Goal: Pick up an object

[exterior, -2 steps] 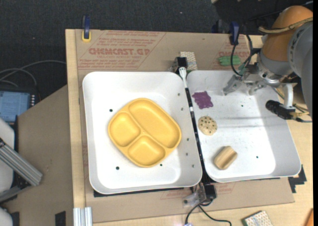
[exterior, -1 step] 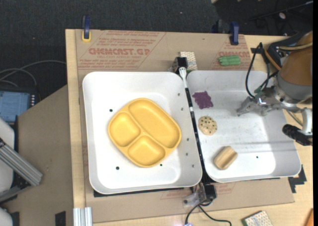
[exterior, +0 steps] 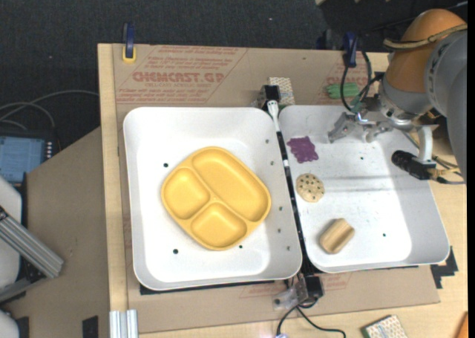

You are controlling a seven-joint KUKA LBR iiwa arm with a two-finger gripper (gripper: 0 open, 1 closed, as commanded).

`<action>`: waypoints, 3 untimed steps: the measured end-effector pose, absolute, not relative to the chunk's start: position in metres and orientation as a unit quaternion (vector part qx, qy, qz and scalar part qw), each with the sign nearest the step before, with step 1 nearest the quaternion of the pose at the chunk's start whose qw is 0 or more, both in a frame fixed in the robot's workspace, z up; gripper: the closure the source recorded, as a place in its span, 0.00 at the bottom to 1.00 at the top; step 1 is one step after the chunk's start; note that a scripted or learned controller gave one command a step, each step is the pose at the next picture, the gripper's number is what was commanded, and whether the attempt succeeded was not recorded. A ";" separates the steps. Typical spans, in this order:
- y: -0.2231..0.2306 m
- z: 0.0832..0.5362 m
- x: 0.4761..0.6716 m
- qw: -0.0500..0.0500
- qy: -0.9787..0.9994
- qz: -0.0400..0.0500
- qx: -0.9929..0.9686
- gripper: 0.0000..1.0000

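Observation:
The right bin (exterior: 415, 247) holds three things: a purple lump (exterior: 303, 148) near its upper left, a round speckled cookie (exterior: 309, 186) below that, and a tan cylinder (exterior: 335, 236) toward the front. My gripper (exterior: 354, 132) hangs over the bin's far edge, up and to the right of the purple lump and apart from it. Its fingers (exterior: 336, 131) look spread open with nothing between them. A yellow divided plate (exterior: 214, 197) lies in the middle of the left bin (exterior: 148, 136).
The grey arm with its orange band (exterior: 423, 47) comes in from the upper right over the right bin's far corner. A ridge (exterior: 286, 180) divides the two bins. A green item (exterior: 343, 91) lies on the cardboard behind the right bin.

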State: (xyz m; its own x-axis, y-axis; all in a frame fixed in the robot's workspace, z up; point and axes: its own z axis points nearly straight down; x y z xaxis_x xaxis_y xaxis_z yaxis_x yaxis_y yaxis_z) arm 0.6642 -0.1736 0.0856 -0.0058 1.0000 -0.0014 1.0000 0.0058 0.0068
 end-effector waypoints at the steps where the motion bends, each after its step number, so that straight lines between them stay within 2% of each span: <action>1: -0.176 0.085 0.661 0.001 0.708 0.000 0.707 0.00; 2: -0.090 0.086 0.668 -0.001 0.710 0.001 0.704 0.00; 3: -0.096 0.085 0.667 -0.001 0.707 0.000 0.707 0.00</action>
State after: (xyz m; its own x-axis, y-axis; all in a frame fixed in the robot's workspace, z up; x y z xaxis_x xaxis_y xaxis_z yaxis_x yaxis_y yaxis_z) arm 0.6666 -0.0961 0.0850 -0.0011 1.0000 0.0004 1.0000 0.0011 -0.0016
